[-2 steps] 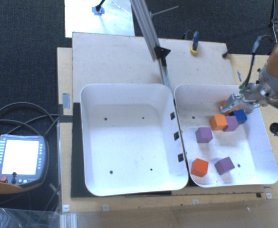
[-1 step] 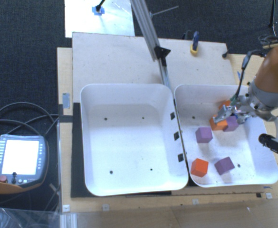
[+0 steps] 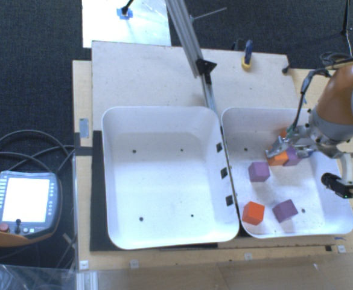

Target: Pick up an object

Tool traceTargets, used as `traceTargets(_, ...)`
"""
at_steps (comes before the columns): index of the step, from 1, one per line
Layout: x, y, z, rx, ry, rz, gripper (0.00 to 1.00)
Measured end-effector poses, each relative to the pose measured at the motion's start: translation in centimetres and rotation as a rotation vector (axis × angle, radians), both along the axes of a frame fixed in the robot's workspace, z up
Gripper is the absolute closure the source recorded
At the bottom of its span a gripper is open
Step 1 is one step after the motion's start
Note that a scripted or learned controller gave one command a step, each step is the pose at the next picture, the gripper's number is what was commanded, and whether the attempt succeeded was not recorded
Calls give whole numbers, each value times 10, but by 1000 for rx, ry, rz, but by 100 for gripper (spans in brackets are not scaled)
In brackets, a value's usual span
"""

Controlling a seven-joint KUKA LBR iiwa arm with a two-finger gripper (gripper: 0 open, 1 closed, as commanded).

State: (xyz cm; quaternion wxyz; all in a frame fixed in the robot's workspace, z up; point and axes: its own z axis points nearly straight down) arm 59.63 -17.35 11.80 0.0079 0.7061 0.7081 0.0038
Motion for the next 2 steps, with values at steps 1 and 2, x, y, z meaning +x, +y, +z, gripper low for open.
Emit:
traceTargets(1,2,9,9,16,5,10,100)
traceTargets(2,7,4,73,4,8,2,100)
